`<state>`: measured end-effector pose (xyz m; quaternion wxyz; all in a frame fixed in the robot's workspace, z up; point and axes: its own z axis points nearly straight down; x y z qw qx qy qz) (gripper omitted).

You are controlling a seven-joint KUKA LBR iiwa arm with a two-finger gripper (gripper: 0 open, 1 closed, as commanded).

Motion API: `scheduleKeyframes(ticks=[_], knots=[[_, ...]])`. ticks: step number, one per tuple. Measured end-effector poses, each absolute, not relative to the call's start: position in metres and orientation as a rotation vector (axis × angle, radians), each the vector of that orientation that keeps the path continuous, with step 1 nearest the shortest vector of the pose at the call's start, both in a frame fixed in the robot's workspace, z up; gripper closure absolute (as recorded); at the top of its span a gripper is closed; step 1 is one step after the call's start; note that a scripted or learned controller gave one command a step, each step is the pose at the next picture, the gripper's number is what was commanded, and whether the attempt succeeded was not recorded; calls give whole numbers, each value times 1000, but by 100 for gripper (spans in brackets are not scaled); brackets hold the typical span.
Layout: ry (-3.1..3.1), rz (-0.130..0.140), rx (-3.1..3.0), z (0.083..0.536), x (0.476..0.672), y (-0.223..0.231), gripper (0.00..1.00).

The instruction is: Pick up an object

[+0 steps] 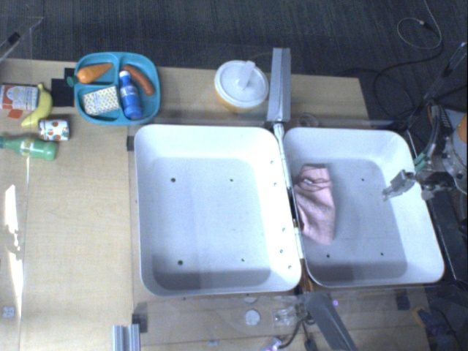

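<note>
A crumpled pink cloth (pixel 316 202) lies in the right bin (pixel 365 146), against its left wall. My gripper (pixel 399 184) hovers over the right side of that bin, near its right rim and about a hand's width to the right of the cloth. Nothing is visibly held by it. The arm behind it is mostly cut off at the view's right edge.
The left bin (pixel 208 141) sits beside the right one, with a metal divider rail (pixel 278 86) running back between them. Behind the bins stand a white lidded cup (pixel 242 85) and a blue tray of toy food (pixel 117 88). Small toys (pixel 33 119) lie at far left.
</note>
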<state>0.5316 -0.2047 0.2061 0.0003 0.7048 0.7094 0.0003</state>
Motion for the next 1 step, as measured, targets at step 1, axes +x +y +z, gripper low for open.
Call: scheduleKeyframes(ticks=[1], knots=[[2220,3,2216,283,551,-196,0]])
